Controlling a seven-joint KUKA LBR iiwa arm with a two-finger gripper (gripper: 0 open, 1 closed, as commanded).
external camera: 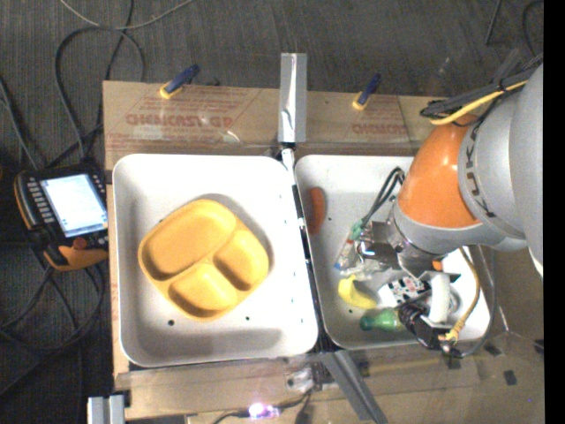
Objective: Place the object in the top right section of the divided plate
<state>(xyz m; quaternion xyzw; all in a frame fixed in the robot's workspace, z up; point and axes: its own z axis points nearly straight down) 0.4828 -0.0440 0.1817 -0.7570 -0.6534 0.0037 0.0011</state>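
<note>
A yellow divided plate (205, 256) with three sections lies tilted in the left bin (141, 184); nothing rests in its sections. My gripper (360, 253) is low over the middle of the right bin (353, 170), under the orange wrist band. Just below it lie a yellow object (356, 294) and a green object (380, 321). An orange-brown object (315, 206) sits near the right bin's left wall, up and to the left of the gripper. The arm hides much of the right bin's right half.
A small white object with coloured marks (406, 285) lies beside the gripper in the right bin. A ridge (300, 228) divides the two bins. A handheld screen (66, 203) lies off the bench at left. Two clamps (179, 79) (367, 89) hold cardboard at the back.
</note>
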